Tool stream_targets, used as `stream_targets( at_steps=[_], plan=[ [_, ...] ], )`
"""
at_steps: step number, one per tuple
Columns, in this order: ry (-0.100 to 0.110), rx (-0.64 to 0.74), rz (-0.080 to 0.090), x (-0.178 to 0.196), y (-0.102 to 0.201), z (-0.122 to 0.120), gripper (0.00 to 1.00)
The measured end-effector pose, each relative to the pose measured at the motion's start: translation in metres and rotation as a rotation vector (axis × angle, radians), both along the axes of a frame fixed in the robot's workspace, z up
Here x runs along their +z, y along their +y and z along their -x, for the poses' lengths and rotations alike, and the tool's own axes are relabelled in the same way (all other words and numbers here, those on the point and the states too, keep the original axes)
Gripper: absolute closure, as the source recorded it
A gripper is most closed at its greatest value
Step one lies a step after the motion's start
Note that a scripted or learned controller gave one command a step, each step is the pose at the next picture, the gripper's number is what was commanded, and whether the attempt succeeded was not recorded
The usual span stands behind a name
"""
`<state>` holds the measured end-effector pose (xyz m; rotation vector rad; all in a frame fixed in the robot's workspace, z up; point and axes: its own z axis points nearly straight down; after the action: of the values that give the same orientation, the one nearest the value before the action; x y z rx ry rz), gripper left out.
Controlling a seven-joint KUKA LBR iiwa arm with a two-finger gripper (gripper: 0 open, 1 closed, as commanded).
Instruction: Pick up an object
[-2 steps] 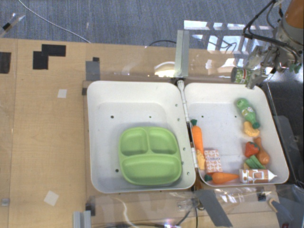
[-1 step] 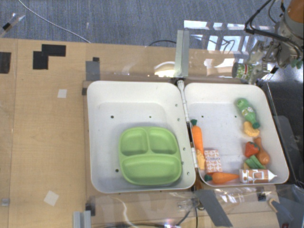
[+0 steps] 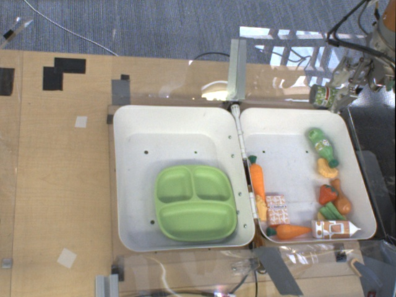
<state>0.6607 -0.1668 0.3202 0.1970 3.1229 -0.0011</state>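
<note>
Green bottle [image 3: 321,143] near the right bin's [image 3: 291,159] far edge suits a centred descent; gripper [image 3: 346,82] opening unclear

Right bin [image 3: 291,125]: centre floor open. Carrot [image 3: 257,179] blocks the left wall; green bottle [image 3: 322,144] and vegetables [image 3: 334,204] crowd the right wall; milk carton [image 3: 334,229] blocks the front.

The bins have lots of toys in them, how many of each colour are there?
Counting main colours; the heap in the right bin's corner is hard to separate.
Green: 3 (plate, bottle, small piece)
Orange: 3
Yellow: 1
Red: 1
White cartons: 2
Total: 10
</note>
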Motion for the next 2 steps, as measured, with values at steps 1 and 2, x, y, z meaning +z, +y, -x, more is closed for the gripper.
stream_targets(
  at_steps=[1, 2],
  plan=[
    [0.003, -0.026, -0.003, -0.028, 0.055, 0.004, 1.0],
    [-0.01, -0.025, -0.001, -0.013, 0.054, 0.001, 1.0]
  ],
)
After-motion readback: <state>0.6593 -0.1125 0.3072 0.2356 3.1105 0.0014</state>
